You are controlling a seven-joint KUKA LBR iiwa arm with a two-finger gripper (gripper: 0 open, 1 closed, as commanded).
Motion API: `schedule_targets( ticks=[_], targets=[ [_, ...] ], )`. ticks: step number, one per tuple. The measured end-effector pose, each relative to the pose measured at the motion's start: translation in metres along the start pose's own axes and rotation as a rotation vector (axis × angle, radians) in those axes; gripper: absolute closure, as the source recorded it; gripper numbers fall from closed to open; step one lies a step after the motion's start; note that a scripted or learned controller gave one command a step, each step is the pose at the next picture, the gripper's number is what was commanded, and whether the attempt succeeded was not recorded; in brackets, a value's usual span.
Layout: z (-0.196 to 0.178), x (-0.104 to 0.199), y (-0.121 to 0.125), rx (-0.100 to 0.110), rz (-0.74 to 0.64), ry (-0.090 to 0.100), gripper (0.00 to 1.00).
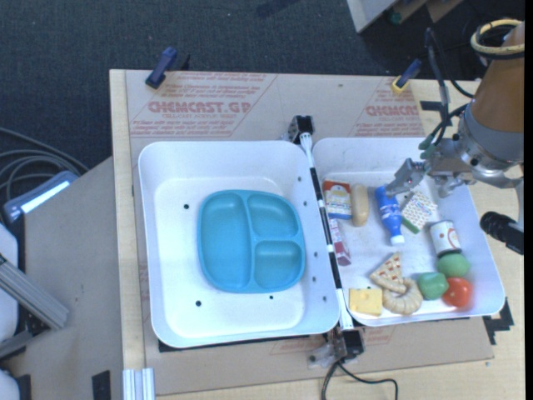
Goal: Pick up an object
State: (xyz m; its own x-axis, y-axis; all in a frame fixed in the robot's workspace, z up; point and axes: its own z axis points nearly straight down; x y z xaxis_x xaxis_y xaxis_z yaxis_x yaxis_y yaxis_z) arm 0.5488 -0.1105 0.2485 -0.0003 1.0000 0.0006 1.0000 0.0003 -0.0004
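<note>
The hand (425,176) hovers over the upper part of the right bin (491,282), just above the blue bottle (388,213); whether it is spread or closed cannot be told from this angle, and nothing is visibly held. The blue bottle lies flat near the bin's middle and looks light, stiff and smooth, so it may roll or slip; gripping across its body seems safest. Around it lie a red packet (337,198), a pale bread roll (360,205), a small can (445,238), a pizza slice (388,271), a cheese wedge (366,302), a green vegetable (433,285) and a tomato (459,292). The left bin (166,307) holds a blue divided plate (250,240).
</note>
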Motion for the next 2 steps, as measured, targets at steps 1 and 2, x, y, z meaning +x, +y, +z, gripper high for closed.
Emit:
schedule_targets(
  ticks=[1,2],
  targets=[
    [0.1517,0.0018,0.0520,-0.002,0.001,-0.001,0.00],
    [0.1423,0.0021,0.0522,-0.003,0.001,-0.001,1.00]
  ],
)
